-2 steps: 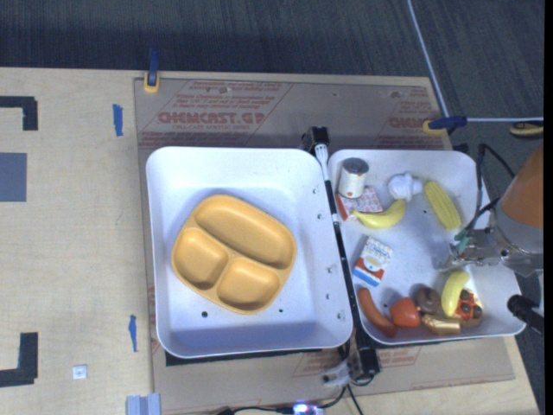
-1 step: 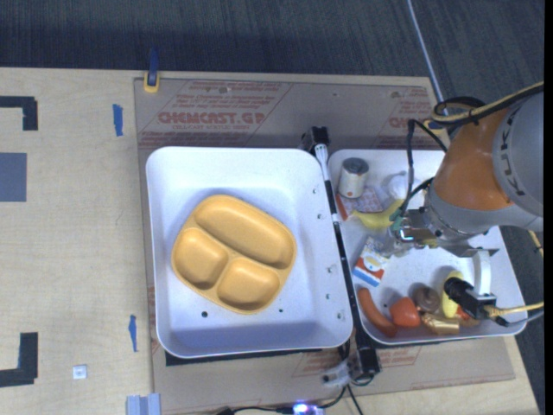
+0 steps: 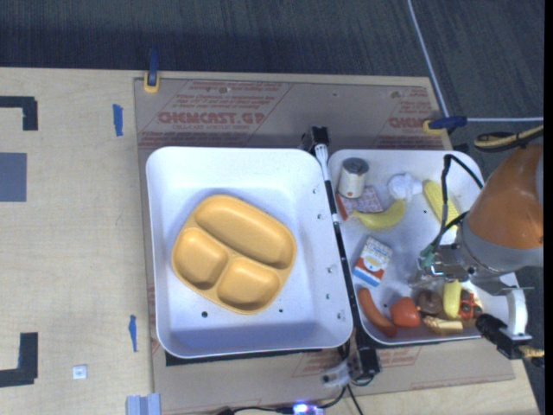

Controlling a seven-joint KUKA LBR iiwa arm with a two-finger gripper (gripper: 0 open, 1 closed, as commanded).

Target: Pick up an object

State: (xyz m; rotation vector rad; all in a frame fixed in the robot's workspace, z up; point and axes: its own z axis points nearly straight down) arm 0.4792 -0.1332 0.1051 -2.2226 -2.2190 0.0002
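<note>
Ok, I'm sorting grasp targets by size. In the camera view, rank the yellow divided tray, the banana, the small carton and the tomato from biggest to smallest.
1. Yellow divided tray, by far the largest.
2. Banana.
3. Small carton.
4. Tomato.
The banana and carton look close in size, so I wouldn't rank them firmly.

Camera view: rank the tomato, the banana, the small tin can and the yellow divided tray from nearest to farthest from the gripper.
Gripper, low in the right bin:
1. Tomato, just beside it near the bin's bottom rim.
2. Banana, higher, mid-bin.
3. Small tin can, top left corner of that bin.
4. Yellow divided tray, over in the left bin.
</note>
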